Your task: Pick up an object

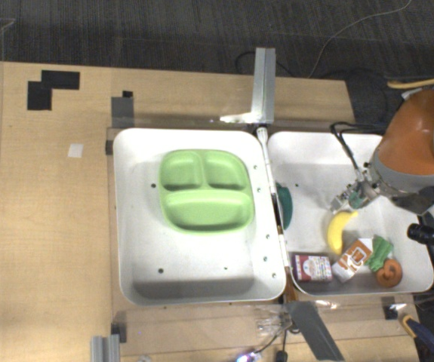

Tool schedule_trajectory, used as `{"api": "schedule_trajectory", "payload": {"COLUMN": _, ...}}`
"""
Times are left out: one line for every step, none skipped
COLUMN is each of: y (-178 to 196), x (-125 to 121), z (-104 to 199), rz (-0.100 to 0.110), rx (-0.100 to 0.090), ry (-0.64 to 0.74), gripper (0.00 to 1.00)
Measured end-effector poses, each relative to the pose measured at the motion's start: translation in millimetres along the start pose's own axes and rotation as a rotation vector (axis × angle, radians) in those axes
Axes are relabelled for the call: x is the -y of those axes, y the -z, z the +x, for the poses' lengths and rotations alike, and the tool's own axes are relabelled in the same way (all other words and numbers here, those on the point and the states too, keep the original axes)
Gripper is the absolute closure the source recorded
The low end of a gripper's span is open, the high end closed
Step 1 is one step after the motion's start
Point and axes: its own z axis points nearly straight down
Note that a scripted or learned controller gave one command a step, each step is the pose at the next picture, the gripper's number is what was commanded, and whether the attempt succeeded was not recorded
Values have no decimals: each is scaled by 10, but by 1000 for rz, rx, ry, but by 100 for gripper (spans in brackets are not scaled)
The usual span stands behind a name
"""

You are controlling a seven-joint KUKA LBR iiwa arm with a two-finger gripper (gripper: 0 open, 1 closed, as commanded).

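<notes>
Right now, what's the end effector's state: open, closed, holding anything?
End effector: open or closed cannot be told; it sits just above the banana, nothing visibly held.

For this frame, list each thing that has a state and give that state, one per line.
Green tray: flat, right way up, in the left bin.
Banana: lying in the right bin, just below the claw.
Carton: on its side, near the front wall.
Dark box: flat against the front wall.
Carrot toy: lying in the front right corner.
Claw: low over the right bin, nothing visibly held.
</notes>
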Motion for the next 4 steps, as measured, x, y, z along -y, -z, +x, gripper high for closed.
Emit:
{"api": "schedule_trajectory", "payload": {"y": 895, "x": 329, "z": -464, "rz": 15, "rx": -4, "ry": -42, "gripper": 100}}
{"api": "schedule_trajectory", "payload": {"y": -94, "x": 49, "z": -635, "rz": 15, "rx": -7, "ry": 72, "gripper": 100}}
{"api": "schedule_trajectory", "payload": {"y": -94, "x": 51, "z": -636, "rz": 15, "rx": -7, "ry": 72, "gripper": 0}}
{"api": "schedule_trajectory", "payload": {"y": -45, "x": -2, "z": -699, "rz": 14, "rx": -6, "ry": 77, "gripper": 0}}
